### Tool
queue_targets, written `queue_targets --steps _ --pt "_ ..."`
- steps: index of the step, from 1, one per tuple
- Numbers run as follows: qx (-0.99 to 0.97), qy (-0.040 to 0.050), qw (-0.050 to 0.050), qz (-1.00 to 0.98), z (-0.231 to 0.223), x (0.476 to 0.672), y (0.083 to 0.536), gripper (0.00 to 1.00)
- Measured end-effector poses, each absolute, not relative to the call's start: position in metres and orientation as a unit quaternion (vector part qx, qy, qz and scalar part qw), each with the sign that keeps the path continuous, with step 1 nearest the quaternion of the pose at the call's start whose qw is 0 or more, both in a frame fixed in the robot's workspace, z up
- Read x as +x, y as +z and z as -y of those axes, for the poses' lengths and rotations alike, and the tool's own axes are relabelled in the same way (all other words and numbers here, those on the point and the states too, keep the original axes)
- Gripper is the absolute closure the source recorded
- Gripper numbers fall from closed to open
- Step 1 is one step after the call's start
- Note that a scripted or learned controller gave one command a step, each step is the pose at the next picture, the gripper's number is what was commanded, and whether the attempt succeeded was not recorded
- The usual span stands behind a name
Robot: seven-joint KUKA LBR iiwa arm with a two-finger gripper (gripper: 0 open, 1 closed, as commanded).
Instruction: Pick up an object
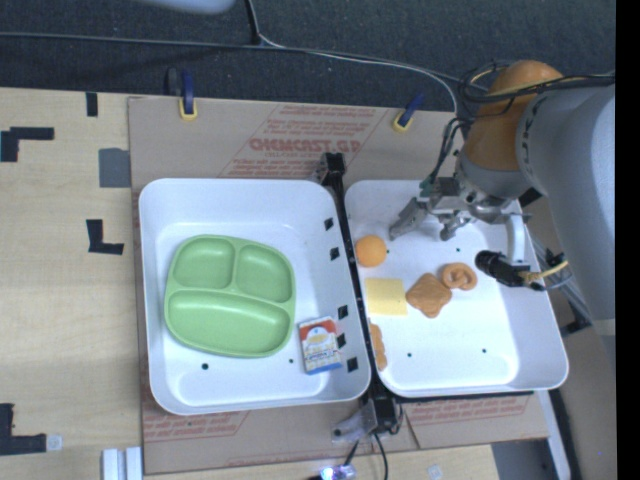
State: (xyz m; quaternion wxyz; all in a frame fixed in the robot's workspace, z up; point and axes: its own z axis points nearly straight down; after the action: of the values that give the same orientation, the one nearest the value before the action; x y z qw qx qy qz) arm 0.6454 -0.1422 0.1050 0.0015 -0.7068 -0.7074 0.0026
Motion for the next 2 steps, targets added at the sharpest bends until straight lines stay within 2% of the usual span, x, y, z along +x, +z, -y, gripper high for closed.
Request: queue_targets --steps 1,2 --pt "-0.706 0.0013 0.0 0.708 0.141 0.647 0.118 1.0" --pt "-0.707 -0.0006 0.0 0.708 0.141 0.651 0.16 1.0"
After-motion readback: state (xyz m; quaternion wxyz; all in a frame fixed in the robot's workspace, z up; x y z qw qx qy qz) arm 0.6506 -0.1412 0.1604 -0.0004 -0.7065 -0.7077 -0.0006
